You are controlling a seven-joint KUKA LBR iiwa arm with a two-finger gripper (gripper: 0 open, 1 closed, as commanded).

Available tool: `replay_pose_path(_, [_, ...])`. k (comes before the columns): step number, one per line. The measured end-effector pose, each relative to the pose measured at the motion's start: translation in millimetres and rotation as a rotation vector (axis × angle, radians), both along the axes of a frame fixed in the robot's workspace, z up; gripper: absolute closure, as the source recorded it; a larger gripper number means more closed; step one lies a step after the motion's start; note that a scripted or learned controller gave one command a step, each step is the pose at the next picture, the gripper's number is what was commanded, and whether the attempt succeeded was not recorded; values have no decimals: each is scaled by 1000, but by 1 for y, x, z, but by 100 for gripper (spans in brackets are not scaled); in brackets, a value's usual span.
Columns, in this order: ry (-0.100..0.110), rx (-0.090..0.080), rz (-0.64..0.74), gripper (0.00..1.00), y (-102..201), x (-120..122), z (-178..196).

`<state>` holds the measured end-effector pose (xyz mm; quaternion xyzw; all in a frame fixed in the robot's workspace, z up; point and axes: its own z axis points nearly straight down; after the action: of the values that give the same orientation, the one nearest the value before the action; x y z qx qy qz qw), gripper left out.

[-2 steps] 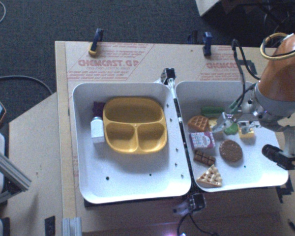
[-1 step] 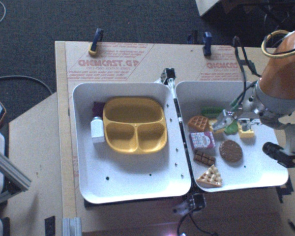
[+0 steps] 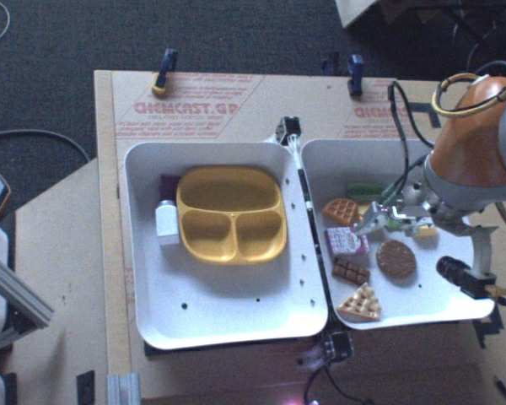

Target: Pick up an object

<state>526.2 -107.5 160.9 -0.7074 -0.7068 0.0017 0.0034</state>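
My gripper [image 3: 386, 219] hangs low over the middle of the right bin [image 3: 455, 306], with the arm coming in from the right. Just left of it lies a square waffle [image 3: 339, 211], and a pink and white carton [image 3: 346, 241] sits below that. A round brown cookie [image 3: 395, 260] lies just under the gripper. A green item [image 3: 363, 191] lies behind it, partly hidden. A small yellow piece [image 3: 426, 233] peeks out beneath the wrist. I see nothing held in the gripper.
A chocolate bar [image 3: 351, 270] and a waffle wedge [image 3: 360, 302] lie near the right bin's front. The left bin [image 3: 152, 310] holds a yellow divided plate [image 3: 232, 213], a small white bottle [image 3: 167, 223] and a dark purple item [image 3: 169, 184].
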Motion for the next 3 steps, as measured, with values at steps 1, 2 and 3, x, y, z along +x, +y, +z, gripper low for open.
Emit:
replay_pose_path(1, [-1,0,0,0,-4,4,-61])
replay_pose_path(2, [-8,2,2,0,-3,7,-71])
replay_pose_path(3, [-23,-2,0,100,-4,10,-58])
